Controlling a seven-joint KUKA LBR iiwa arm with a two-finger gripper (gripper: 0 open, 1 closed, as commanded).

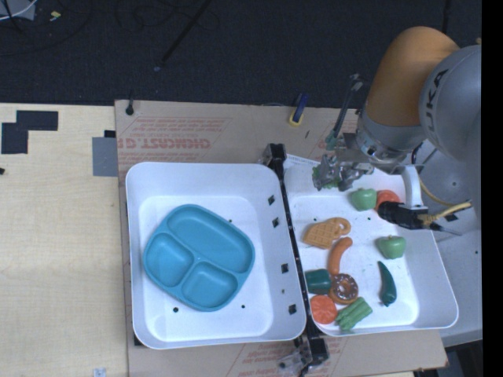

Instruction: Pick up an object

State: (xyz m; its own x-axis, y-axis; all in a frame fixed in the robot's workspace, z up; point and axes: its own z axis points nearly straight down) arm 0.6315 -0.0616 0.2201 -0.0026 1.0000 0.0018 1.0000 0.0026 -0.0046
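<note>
hovering over the back left corner of the right bin [440, 289], our gripper [336, 173] sits just above the rim, and we cannot tell how it is set because it reads as a dark metallic tangle at this slant. we see nothing caught in it.

the pickable things all lie in that right bin: a waffle-like orange piece [326, 232], a sausage [339, 254], a doughnut [344, 287], a teal block [317, 280], an orange slice [323, 309], a green stalk [354, 313], a dark green pepper [387, 283], a green apple-like piece [391, 246], and near the gripper a pale green piece [363, 199] beside a red one [387, 198].

we judge the main risk is the rim: dropping straight down from here could strike the bin's back wall or the dark divider [287, 226] between the bins. the pale green and red pieces sit just beside each other, so closing there may nudge one away or pinch both. the front cluster is packed, doughnut touching its neighbours, and a grasp there could scatter them.

open room lies in the bin's middle right, between the sausage and the pepper. the left bin [157, 187] carries a blue divided plate [200, 255] with bare floor around it.
</note>
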